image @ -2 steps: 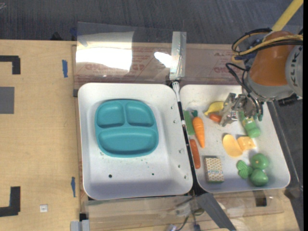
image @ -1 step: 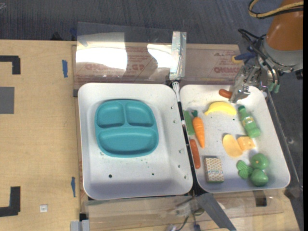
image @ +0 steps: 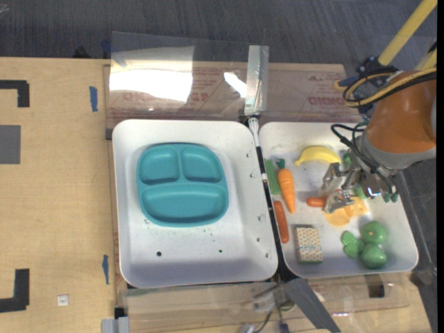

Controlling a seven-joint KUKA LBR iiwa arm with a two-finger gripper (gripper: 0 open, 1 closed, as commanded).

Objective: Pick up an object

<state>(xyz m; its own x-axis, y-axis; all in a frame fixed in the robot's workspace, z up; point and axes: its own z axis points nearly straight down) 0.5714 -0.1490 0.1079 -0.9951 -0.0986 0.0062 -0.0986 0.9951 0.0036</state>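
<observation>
Light falls evenly from above and the scene is bright, with colours clear and well saturated. The strongest glare sits on the clear sheet [image: 180, 82] behind the bins, where a broad white patch washes out the print beneath; a smaller glint shows on the upright strip [image: 257, 78]. The left bin [image: 132, 255] is close to overexposed along its rim, yet specks on its floor stay visible. Shadows are soft and short: a faint one under the teal tray [image: 183, 184], a darker one in the gap between the bins. Focus is fair at centre but slightly soft throughout; the gripper [image: 343, 186] is a muddle of fine metal detail. The arm [image: 402, 120] at the right edge looks blurred.
</observation>
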